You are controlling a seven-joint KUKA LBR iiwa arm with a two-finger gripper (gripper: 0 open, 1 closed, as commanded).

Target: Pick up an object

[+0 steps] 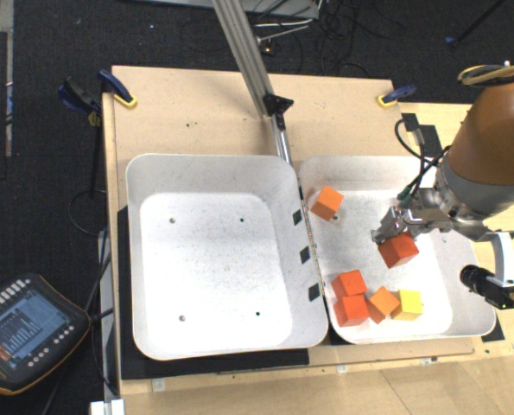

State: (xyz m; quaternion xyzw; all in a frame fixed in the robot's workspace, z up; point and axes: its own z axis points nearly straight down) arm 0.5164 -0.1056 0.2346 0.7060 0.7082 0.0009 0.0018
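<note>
Gripping red cube (400, 251), fingers (386, 233)

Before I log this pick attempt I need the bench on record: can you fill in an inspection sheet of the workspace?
Surface: wooden bench bearing the left bin and the right bin side by side.
Job's things: all in the right bin: orange cube near its top left, red block at the claw, two red blocks, orange cube and yellow cube along the near side.
Clutter: nothing seen.
Grippers: claw low over the red block; grasp unclear.
Cables: black cables on the arm.
Surroundings: clamps on the bench, handheld pendant lower left.
</note>
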